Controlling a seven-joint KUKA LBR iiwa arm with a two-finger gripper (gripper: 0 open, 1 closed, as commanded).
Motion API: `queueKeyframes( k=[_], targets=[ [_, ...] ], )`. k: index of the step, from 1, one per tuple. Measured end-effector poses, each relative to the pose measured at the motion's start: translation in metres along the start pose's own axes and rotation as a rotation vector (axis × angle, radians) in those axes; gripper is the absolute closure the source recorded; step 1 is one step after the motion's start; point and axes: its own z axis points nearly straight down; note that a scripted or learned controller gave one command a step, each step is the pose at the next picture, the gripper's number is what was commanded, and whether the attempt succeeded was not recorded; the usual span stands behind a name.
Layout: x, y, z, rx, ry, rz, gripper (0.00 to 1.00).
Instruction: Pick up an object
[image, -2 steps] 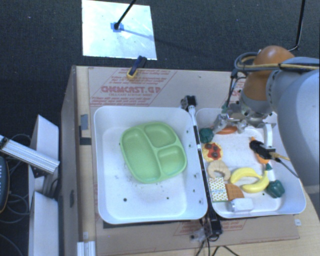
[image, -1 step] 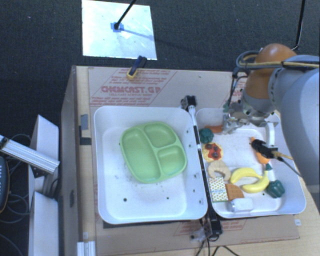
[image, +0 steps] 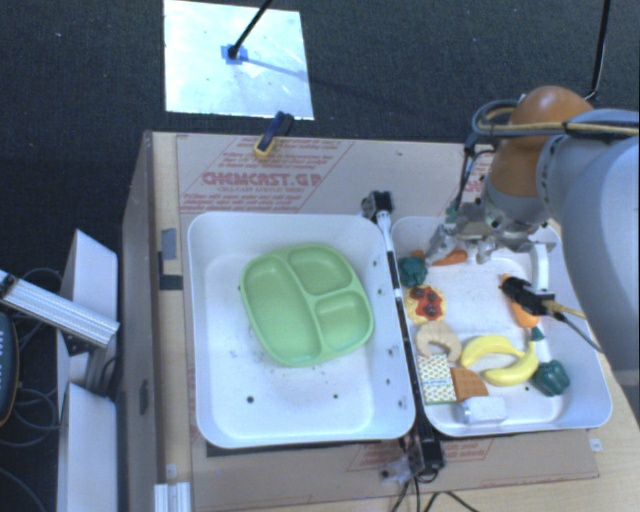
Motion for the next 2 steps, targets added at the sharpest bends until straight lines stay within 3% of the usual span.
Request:
queueKeyframes(
  k=[1, 2],
  targets=[
    [0.019, 0.002, 0.015, -0.012, 0.014, 0.000, 0.00],
    [0.019, 0.003, 0.003, -0.016, 0.013, -0.003, 1.00]
  ],
)
